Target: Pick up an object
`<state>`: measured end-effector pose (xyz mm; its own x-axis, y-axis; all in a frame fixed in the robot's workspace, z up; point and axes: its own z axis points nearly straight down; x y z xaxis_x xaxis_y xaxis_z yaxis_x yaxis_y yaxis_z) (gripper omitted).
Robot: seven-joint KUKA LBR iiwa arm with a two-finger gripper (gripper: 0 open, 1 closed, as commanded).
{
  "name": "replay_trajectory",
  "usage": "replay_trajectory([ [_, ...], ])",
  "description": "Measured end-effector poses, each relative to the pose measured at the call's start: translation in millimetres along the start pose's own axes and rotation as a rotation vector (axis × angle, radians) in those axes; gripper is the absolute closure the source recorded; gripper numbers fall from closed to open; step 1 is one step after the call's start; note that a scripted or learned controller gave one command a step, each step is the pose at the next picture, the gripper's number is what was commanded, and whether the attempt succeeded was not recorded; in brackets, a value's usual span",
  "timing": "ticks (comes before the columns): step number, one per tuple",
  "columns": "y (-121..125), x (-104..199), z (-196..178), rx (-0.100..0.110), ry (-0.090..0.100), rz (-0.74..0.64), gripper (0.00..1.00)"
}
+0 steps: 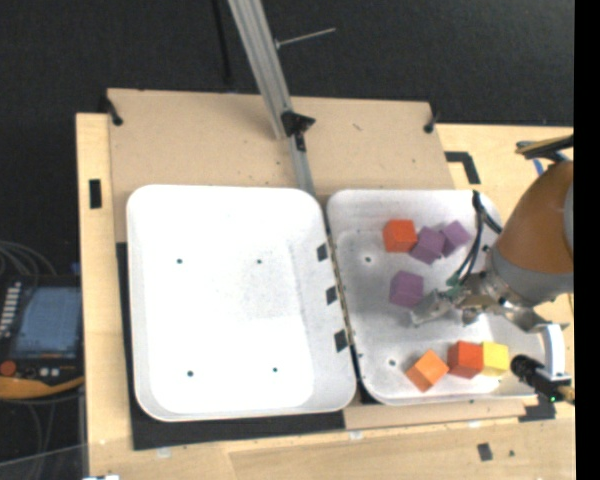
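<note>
The right bin [372, 368] holds several small blocks. An orange cube [400, 235] and two purple blocks [430, 245] [455, 234] lie near its far side. Another purple block [407, 289] sits mid-bin. An orange block [429, 369], a red cube [466, 358] and a yellow cube [495, 357] line the near edge. My gripper [435, 308] hangs low over the bin's middle, just right of and below the mid-bin purple block, with nothing seen in it.
The left bin [230, 298] sits beside the right one, with a row of black clips [332, 293] along the divide. A metal pole [270, 68] rises from the bench's back. The arm's grey and orange body [540, 238] covers the right bin's right edge.
</note>
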<state>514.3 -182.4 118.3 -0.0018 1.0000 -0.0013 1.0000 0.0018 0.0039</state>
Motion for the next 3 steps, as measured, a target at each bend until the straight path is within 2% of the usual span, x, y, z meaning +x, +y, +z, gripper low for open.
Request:
replay_trajectory([
  [1, 0.6, -1.4, -10.5, -0.003, -0.001, 0.007, 1.0],
  [2, -7.0, 0.1, -65.3, -0.003, -0.001, 0.0, 1.0],
  [3, -1.8, -5.7, -110.3, -0.003, -0.002, -0.001, 1.0],
])
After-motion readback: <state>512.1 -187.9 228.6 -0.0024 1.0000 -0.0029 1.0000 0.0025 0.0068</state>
